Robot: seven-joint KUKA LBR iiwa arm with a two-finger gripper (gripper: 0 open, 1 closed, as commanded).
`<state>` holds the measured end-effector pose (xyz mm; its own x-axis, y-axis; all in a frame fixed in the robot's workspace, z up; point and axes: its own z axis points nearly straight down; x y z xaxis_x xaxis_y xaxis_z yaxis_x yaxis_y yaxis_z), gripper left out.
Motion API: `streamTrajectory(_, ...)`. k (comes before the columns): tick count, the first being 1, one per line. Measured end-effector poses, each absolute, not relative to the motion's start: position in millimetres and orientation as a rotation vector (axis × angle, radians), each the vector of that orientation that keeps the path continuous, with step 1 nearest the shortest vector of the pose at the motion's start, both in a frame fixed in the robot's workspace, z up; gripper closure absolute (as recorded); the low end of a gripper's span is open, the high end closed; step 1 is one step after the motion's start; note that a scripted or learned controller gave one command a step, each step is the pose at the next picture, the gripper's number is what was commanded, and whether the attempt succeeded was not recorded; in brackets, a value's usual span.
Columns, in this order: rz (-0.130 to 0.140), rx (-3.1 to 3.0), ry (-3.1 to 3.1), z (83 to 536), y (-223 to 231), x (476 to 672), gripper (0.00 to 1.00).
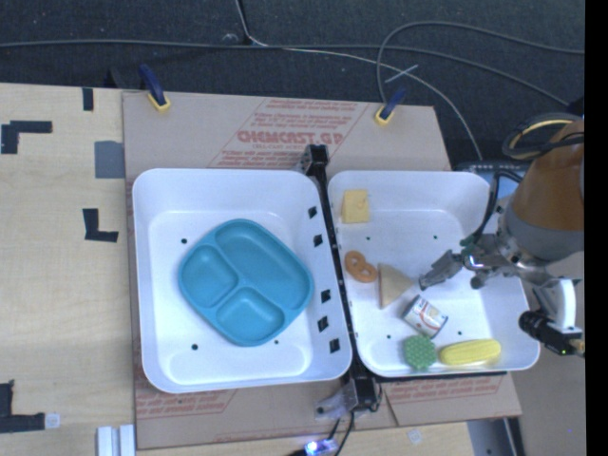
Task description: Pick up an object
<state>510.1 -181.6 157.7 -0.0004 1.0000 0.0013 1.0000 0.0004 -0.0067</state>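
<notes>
While end effector [446, 272] hovers — grip state unclear, perhaps empty — can [425, 315], wedge [389, 283], pretzel [360, 266] lie nearby.

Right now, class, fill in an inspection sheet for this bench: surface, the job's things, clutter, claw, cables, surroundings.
Surface: cardboard sheet under two white bins, held by two clamps at its far edge.
Job's things: the right bin holds a yellow block, a brown ring, a tan wedge, a small can, a green ball and a yellow corn cob.
Clutter: blue divided plate in the left bin.
Claw: the claw is over the right bin, beside the tan wedge; open or shut cannot be told.
Cables: thin cables cross the dark floor behind the bench.
Surroundings: wooden board with black tape marks to the left.
</notes>
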Motion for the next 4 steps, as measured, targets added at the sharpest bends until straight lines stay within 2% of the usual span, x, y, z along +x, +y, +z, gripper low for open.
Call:
streamTrajectory(1,0.003,-2.219,-2.221,98,-174,514.4,0.00)
streamTrajectory(2,-0.003,-2.216,-2.222,89,-174,516.0,0.00)
streamTrajectory(3,-0.004,-2.221,-2.229,98,-174,516.7,1.00)
streamTrajectory(4,0.000,-2.220,-2.223,140,-169,519.8,1.00)
